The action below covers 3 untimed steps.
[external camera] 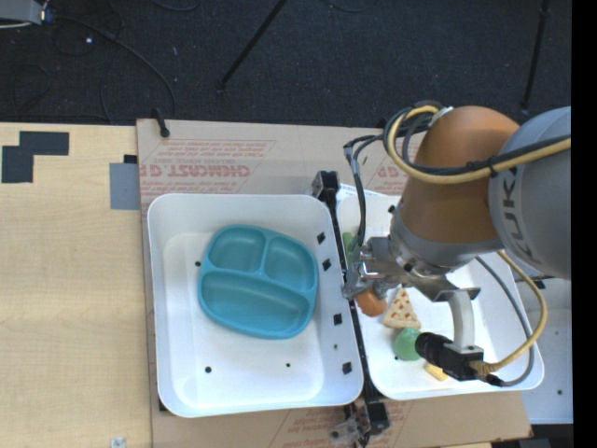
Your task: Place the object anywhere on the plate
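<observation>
The objects lie in the right bin (522,367): an orange piece (370,303), a pizza-slice toy (401,312), a green piece (407,344) and a yellow piece (436,372), clustered near the divider. The gripper (366,286) sits just above the orange piece, possibly touching it; its state cannot be determined, since the wrist hides it. The blue divided plate (257,280) rests in the left bin (177,362).

Teal plate (257,281) with three compartments, lying flat and slightly turned in left white bin (177,343). Small toy foods in right bin (522,362): orange piece (370,303), yellow wedge (402,312), green lump (407,344), close together.
</observation>
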Each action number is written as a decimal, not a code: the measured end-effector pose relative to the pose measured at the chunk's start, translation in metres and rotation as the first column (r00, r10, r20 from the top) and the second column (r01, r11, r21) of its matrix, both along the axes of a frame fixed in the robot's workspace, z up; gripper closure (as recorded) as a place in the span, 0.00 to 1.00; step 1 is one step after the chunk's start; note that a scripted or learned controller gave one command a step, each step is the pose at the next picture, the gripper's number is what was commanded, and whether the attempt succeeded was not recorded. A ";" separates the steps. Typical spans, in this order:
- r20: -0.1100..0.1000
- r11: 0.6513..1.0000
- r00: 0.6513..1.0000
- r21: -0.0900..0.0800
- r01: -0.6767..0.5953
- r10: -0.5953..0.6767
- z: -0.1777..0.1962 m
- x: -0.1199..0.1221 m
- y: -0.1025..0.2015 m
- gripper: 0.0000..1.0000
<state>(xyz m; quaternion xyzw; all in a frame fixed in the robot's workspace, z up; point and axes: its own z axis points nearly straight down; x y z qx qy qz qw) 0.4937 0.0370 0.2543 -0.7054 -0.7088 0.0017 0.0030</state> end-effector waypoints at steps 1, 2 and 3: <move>0.000 1.000 1.000 -0.001 0.000 0.000 -0.011 0.005 0.050 1.00; -0.002 1.000 1.000 -0.002 0.000 0.000 -0.031 -0.007 0.101 1.00; 0.000 1.000 1.000 -0.003 0.004 -0.004 -0.030 -0.007 0.099 0.00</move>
